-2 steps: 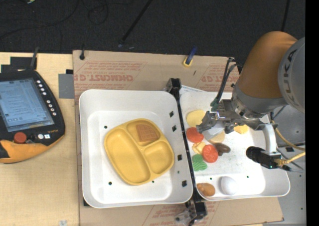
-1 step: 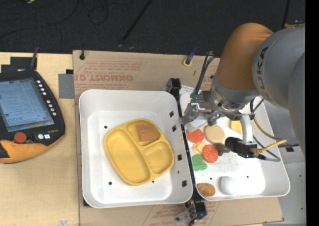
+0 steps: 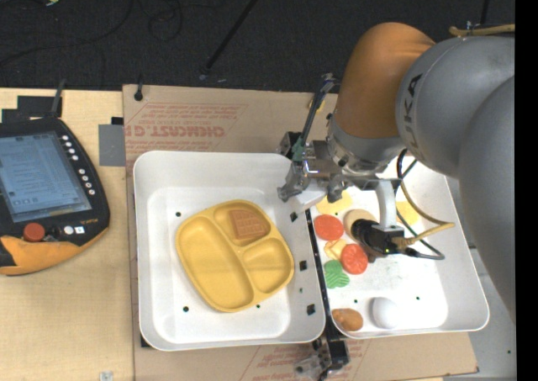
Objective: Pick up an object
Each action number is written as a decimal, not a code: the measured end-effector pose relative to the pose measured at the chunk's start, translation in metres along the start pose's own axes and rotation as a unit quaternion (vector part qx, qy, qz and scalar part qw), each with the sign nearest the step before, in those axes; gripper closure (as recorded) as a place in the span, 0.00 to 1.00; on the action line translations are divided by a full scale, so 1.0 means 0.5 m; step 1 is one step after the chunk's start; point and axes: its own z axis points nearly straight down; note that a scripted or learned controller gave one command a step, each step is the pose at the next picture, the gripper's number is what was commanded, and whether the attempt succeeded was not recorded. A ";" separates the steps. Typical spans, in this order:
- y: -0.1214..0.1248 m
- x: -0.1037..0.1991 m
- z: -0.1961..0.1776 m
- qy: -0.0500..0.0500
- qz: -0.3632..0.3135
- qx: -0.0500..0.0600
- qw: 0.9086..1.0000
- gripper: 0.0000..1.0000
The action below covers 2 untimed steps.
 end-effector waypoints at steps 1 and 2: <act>-0.001 0.034 0.025 -0.001 0.002 0.002 1.000 1.00; 0.021 0.023 -0.002 -0.001 0.000 0.000 1.000 1.00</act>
